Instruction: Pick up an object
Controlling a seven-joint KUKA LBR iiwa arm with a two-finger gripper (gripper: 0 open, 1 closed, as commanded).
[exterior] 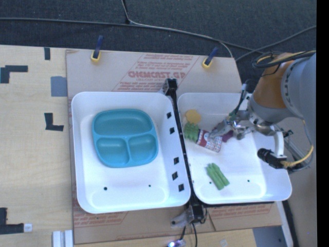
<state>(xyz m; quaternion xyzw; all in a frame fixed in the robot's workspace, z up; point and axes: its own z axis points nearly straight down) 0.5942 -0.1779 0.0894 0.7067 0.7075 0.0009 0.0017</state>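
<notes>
Currently my gripper (230, 129) sits low in the right bin (267, 189), at the end of a green bottle with a red-and-white label (203, 137); how far apart my fingers stand I cannot tell. Nearby: yellow piece (193, 116), green bundle (217, 176). Left bin (82, 189) holds a teal divided tray (125, 138).

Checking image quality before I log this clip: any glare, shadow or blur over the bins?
Camera view: even, bright light; the right bin looks slightly washed out, the left bin shows soft shadow along its walls; the end effector looks blurry, so its detail is unclear; the teal plate is sharp.
</notes>
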